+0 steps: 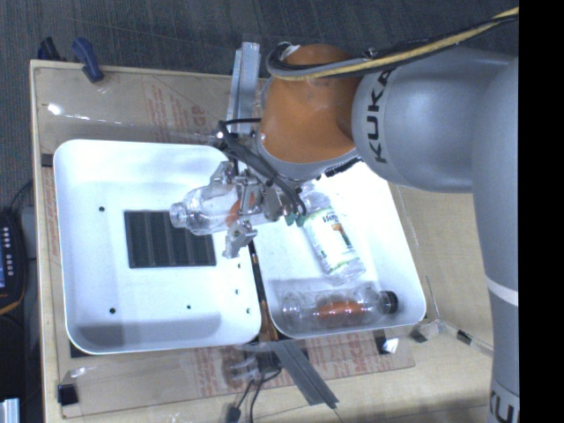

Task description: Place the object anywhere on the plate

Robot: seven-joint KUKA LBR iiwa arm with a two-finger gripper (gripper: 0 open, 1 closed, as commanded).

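Arm (423,104) loomed nearest camera, reaching in from 3 o'clock. Gripper (240,208) hovered above seam between bins, clear plastic bottle (204,210) pinched between fingers. Bottle hung over left bin (79,236), just at 2 o'clock of dark ridged plate (163,239). Long axis lay roughly 9-to-3, which end was cap unclear. Judged light, thin-walled, slick, crushable; mid-body hold suited. Two more bottles lay in right bin (401,245).

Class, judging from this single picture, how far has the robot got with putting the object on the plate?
Done: a clear bottle is up in the claw, over the left bin. In hand: carrying it toward the dark plate. Left: lowering and releasing. Two bottles lie in the right bin.
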